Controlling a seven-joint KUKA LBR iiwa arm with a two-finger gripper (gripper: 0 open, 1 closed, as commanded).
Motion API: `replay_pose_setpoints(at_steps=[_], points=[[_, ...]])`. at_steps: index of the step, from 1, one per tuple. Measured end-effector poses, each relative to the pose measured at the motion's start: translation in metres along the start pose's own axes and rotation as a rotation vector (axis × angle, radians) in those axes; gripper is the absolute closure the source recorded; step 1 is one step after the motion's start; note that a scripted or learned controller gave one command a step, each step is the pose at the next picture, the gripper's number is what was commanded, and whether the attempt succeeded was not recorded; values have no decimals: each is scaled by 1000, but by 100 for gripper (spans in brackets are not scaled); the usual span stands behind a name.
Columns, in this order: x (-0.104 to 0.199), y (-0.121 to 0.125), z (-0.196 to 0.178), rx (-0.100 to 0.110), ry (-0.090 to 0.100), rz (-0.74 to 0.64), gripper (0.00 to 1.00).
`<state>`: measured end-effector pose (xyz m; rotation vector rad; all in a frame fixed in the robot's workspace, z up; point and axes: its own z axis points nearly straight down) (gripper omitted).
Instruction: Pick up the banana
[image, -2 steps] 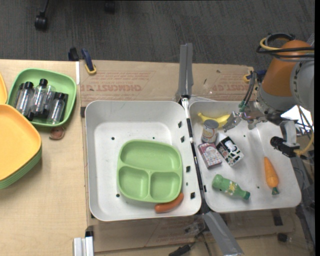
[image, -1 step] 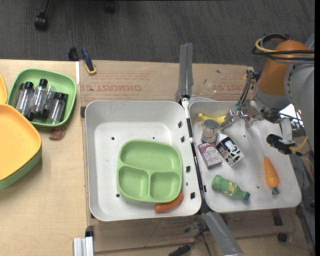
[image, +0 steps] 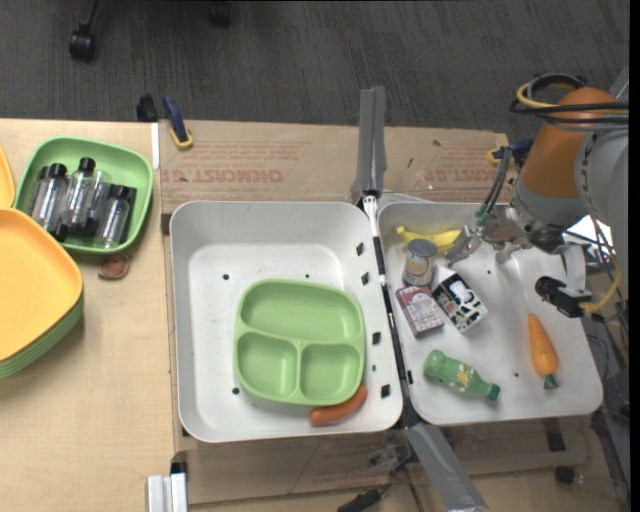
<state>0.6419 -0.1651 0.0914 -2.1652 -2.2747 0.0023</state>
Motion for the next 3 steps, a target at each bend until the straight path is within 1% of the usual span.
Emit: replay_pose_setpoints(at_steps=[1, 2, 3], points=[[-13, 0, -1, -3, -1, 5, 0], [-13, 16, -1, -2, -1, -11, 0], [13, 17, 0, 0, -1, -62, 0]])
